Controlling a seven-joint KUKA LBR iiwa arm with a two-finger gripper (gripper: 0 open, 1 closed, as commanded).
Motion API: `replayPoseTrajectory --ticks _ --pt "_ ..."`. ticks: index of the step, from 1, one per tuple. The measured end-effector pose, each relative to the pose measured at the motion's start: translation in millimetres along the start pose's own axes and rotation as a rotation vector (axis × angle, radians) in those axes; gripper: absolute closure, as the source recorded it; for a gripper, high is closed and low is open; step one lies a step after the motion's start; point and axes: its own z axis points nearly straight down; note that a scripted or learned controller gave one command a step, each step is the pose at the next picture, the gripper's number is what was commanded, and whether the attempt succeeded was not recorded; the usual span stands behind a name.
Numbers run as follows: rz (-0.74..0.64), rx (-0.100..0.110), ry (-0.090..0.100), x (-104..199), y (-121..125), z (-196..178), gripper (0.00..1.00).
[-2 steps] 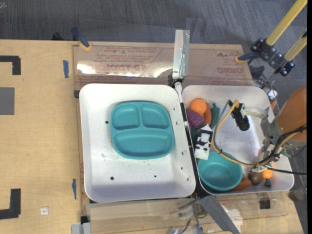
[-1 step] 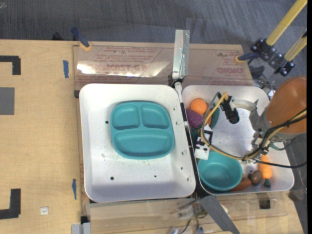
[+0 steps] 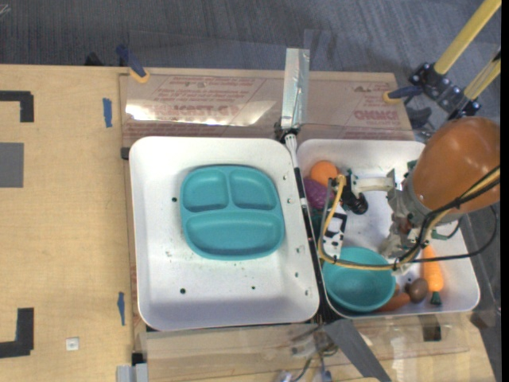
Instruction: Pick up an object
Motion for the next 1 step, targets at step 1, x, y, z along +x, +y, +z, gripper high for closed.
replayPoseTrajectory --ticks 1 --pt "0.004 -0.001 -0.003 47.3 74.9 2.3 1.0"
